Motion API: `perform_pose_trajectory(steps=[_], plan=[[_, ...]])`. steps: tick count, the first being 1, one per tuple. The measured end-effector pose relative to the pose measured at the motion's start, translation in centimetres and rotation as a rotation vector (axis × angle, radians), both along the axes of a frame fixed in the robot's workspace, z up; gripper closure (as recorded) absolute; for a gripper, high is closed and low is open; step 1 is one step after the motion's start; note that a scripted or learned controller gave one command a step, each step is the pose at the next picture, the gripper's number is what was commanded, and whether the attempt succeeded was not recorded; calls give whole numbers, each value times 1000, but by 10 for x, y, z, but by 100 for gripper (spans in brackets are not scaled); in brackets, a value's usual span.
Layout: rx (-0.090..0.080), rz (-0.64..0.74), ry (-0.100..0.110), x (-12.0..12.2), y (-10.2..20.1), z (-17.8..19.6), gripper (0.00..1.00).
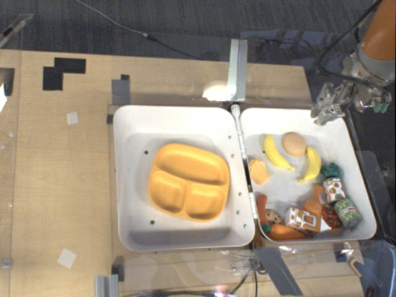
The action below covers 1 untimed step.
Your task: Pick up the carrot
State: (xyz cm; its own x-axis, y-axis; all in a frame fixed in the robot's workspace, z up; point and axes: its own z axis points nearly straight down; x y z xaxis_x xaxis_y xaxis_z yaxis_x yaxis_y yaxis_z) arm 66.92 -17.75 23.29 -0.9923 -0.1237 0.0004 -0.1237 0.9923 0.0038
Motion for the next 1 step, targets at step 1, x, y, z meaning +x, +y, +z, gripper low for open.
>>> perform_pose_trajectory(steps=[1], plan=[[-6, 13, -14, 2, -28, 5, 100]])
